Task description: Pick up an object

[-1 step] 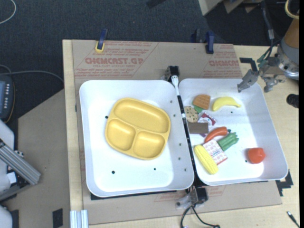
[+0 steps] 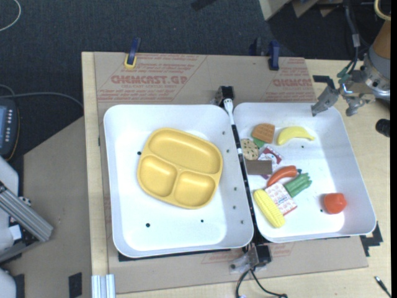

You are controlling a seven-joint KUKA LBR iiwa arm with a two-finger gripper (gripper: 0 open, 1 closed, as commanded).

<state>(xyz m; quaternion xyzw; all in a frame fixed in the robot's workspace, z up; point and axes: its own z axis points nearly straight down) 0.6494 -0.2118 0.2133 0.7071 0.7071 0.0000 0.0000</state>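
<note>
Yellow divided plate (image 2: 179,167) is carried alone in the left bin (image 2: 124,228). Toy foods are gathered in the right bin (image 2: 347,160): banana (image 2: 294,135), corn (image 2: 268,208), tomato (image 2: 334,203). Above its far right corner, the pincer (image 2: 339,102) is spread open, nothing grasped.

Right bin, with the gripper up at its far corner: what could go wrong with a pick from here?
1. The gripper, fingers apart, hangs over the far rim of the right bin; coming straight down it may strike the rim.
2. The cookie, chocolate bar, chili pepper and corn cob lie crowded together, so the fingers may nudge or catch a neighbour.
3. The tomato is round and may roll away.
</note>
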